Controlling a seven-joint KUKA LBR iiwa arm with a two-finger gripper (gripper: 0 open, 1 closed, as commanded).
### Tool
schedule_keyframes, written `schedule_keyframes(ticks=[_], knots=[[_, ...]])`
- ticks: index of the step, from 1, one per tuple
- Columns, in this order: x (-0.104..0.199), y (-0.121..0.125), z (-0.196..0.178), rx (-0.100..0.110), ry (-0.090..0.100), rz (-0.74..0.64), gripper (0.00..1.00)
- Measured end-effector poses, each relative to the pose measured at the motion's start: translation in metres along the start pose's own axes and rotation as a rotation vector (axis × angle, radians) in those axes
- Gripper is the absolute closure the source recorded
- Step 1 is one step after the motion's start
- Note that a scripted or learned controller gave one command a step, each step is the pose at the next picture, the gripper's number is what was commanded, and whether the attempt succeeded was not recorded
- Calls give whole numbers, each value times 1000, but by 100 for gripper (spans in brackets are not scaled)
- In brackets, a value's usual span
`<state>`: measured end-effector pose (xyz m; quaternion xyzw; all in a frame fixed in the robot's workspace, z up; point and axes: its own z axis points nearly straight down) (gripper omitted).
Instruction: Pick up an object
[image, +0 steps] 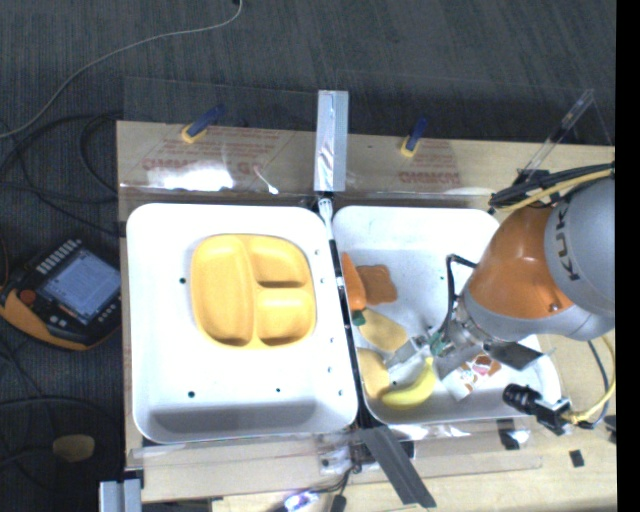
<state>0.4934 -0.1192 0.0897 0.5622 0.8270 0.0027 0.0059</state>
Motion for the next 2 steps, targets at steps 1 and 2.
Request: schedule_keyframes(ticks=[1, 2], knots=[[1, 2, -10, -4, 2, 0, 100], [16, 7, -16, 11, 8, -240, 100]])
